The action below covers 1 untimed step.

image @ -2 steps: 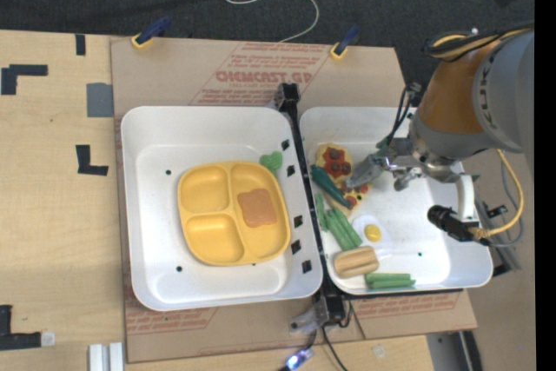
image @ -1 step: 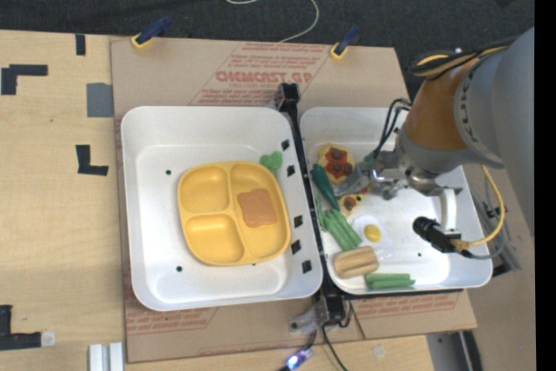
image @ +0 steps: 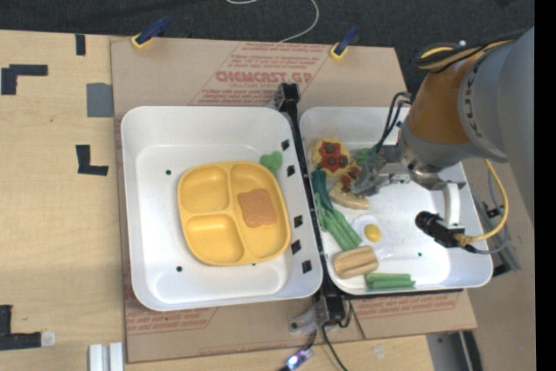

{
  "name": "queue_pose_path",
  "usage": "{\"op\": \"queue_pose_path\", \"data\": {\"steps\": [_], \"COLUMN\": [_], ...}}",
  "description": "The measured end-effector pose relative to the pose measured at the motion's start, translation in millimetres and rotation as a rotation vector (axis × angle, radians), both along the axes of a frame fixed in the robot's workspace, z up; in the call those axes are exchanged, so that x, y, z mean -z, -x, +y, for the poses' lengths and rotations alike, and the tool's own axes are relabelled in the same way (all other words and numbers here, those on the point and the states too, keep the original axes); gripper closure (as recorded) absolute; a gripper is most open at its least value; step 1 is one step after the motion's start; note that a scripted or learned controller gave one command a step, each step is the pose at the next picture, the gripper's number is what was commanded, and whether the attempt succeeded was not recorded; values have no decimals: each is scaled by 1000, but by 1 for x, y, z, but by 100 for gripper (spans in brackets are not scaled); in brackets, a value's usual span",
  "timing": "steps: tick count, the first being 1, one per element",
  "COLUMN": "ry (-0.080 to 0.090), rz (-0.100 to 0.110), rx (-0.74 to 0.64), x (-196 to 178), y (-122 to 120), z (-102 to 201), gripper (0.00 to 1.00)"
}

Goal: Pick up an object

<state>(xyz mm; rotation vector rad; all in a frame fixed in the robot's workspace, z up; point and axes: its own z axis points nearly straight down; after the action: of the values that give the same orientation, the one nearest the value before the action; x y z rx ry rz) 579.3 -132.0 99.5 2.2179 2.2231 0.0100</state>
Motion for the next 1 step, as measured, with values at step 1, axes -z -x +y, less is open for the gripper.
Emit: {"op": "queue_pose_path", "data": {"steps": [1], "ry": [4], "rz": [3], "rx": [0], "x": [-46], "y": [-7], "z": [7], "gripper": [100]}}
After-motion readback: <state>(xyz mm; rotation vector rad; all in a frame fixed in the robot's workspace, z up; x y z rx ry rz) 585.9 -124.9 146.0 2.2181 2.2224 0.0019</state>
